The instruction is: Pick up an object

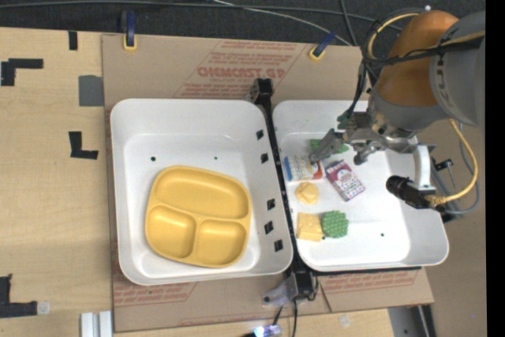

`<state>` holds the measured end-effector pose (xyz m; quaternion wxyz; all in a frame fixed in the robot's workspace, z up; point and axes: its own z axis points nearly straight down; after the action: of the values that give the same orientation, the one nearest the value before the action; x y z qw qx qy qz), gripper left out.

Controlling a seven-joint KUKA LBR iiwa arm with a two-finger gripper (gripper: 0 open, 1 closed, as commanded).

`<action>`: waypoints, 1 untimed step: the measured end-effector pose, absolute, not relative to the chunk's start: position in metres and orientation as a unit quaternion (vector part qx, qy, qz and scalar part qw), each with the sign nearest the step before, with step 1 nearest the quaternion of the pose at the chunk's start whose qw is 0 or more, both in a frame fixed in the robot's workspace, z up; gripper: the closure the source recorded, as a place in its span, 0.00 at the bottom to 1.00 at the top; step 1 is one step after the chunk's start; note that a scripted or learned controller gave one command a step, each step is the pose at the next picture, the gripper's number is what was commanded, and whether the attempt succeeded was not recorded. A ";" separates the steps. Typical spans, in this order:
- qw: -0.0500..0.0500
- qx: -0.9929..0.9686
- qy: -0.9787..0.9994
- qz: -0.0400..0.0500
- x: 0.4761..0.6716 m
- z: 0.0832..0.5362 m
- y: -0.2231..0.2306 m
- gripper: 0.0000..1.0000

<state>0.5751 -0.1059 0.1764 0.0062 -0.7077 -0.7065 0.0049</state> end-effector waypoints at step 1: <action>0.001 -0.707 -0.708 0.001 0.578 0.184 -0.106 0.00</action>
<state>0.5784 -0.1058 0.1842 0.0009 -0.7065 -0.7077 0.0006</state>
